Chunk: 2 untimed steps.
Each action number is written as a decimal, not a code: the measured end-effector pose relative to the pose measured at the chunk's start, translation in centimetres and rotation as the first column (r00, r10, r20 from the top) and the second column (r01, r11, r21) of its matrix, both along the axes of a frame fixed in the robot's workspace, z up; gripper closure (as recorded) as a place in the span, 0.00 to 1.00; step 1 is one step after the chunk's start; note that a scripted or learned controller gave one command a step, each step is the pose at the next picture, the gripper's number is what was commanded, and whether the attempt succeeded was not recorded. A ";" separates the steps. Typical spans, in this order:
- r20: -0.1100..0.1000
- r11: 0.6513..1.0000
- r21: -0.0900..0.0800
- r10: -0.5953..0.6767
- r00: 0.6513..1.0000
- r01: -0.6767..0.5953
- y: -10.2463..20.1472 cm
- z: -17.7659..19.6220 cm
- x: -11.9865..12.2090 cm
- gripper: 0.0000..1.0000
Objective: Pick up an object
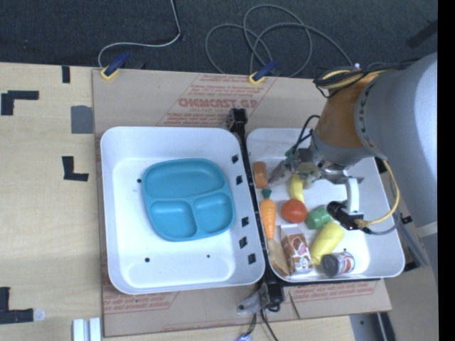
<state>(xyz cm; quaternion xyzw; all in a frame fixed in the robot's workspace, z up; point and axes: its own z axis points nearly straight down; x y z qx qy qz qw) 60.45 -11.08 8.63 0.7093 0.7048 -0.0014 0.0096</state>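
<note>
The right bin (380, 258) holds several toy foods. A carrot (268, 217) lies by its left wall, with a red tomato (293, 210) beside it. A small yellow banana (296, 188) sits just above the tomato. A green piece (318, 217), a yellow bottle-shaped item (326, 241), a dark can (336, 263) and a brown snack packet (295, 251) fill the front part. My gripper (289, 169) hangs low over the bin's upper left area, just above the banana and next to a small orange piece (260, 172).
The left bin (121, 261) holds a blue divided plate (188, 197). A black divider (245, 190) runs between the bins. Loose cables (277, 34) lie on the dark surface behind the bench. The arm's orange band (341, 112) and grey body cover the right bin's far right corner.
</note>
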 end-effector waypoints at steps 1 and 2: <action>-0.010 1.000 0.006 0.003 1.000 -0.003 0.3 0.5 -0.1 1.00; -0.011 1.000 0.016 0.008 1.000 -0.008 4.5 12.0 -3.7 1.00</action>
